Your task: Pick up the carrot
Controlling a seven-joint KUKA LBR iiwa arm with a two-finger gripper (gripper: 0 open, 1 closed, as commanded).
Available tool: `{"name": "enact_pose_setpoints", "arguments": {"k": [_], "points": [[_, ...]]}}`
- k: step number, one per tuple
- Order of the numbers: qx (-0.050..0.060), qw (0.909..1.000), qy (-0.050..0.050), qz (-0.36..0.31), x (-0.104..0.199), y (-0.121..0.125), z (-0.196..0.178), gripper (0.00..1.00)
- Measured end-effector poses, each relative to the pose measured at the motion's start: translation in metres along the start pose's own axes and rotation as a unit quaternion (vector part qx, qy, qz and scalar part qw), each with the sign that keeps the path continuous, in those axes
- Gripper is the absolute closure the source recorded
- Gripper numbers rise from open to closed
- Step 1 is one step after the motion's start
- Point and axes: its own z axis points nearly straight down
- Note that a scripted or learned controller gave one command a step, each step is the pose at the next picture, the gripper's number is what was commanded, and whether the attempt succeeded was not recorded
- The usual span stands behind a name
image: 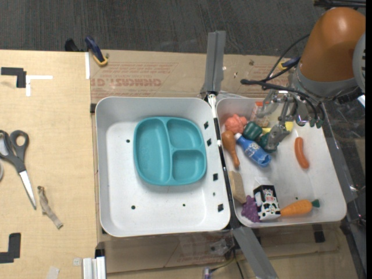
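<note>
The carrot (296, 208), orange with a green top, lies on its side near the front edge of the right bin (325, 173). My gripper (273, 122) hangs over the back part of that bin, well behind the carrot and to its left. It is open, with nothing between its fingers. Just below it sit a green item (252, 130) and a blue bottle (255, 151).
The right bin also holds a red sausage (300, 153), a pink item (235, 122), an orange drumstick-like piece (231, 146), a cow-print carton (267, 203) and purple grapes (250, 209) beside the carrot. A teal divided plate (171, 150) lies in the left bin (116, 202). Scissors (17, 156) rest at far left.
</note>
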Motion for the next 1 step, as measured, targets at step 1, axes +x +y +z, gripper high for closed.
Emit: {"name": "enact_pose_setpoints", "arguments": {"k": [1], "points": [[0.0,0.9986,0.001,0.052,0.0107,0.0727,0.0041,0.0]]}}
